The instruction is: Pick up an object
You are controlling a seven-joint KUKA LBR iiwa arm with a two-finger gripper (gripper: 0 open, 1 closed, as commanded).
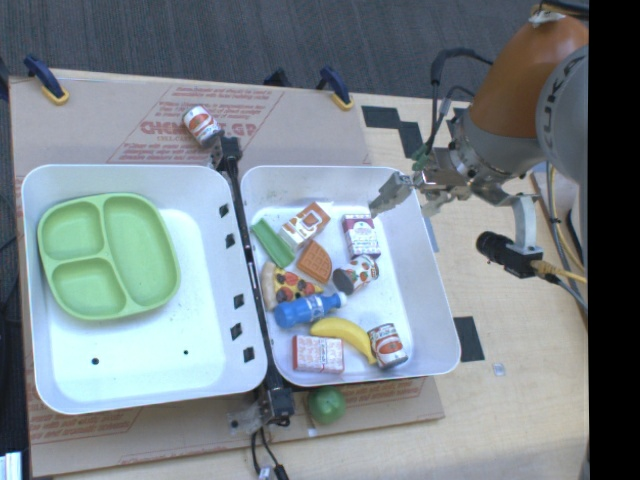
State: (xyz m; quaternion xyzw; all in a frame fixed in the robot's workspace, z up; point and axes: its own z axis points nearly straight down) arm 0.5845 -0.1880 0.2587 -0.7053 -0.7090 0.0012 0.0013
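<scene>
Over the right bin's (425,298) upper right corner hangs the claw (388,195), nothing visibly in it; open or closed, I cannot tell. Closest, just below-left, lies a carton (360,234), with the banana (342,333) farther down.

1. Arm (540,78): bulky rounded casing, grey shell along its outer side, with a broad glossy orange band above the wrist.
2. Wrist block (470,163): below the orange band, a cluster of grey and dark metal parts with small fittings; details too small to tell.
3. Cables: thin black loops arch beside the orange band on its bin-ward side; further black and pale leads run down past the grey shell.
4. Black cylindrical module (510,253): below the wrist block, on a pale bracket.
5. Gripper (388,194): slim grey finger piece projecting from the wrist block.
</scene>
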